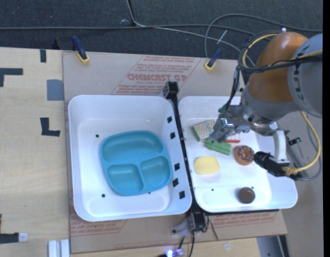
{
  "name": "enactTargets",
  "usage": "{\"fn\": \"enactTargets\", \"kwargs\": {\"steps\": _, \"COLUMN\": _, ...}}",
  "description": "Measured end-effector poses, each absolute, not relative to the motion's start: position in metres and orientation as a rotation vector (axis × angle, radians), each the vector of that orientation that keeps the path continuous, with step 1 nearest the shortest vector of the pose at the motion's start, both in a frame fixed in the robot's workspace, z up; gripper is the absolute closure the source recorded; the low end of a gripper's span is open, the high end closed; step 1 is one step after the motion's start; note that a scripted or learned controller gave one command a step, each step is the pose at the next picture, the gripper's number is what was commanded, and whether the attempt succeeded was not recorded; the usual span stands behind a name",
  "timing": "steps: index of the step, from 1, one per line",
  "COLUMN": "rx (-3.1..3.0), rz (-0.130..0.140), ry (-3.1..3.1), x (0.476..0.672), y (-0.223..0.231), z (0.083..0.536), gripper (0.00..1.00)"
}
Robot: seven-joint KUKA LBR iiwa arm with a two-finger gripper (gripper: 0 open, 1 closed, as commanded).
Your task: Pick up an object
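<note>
Gripper (220,133) is hovering over green item (217,146) in right bin (279,199); finger opening and any hold cannot be told.

Two bins (79,143); one blue tray (135,162); five small items (206,165).

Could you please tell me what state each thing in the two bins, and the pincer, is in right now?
Blue three-compartment plastic tray: lying flat in the left white bin, nothing in it.
Yellow rounded block: resting loose in the right white bin.
Brown round piece: loose near the front edge.
Sprinkled doughnut: lying flat.
Green flat piece: under the pincer.
Pincer: low over the green piece, grip unclear.
</note>
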State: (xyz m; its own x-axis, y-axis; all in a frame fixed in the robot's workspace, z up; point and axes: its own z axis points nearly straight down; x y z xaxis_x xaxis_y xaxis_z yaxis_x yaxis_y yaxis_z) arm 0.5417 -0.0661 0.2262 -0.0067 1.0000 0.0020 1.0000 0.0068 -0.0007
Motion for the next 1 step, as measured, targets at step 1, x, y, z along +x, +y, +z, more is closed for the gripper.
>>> {"fn": "enactTargets", "kwargs": {"steps": 1, "rx": -2.212, "rz": -0.001, "ry": -2.228, "x": 0.5384, "y": -0.0060, "z": 0.2312, "gripper": 1.00}}
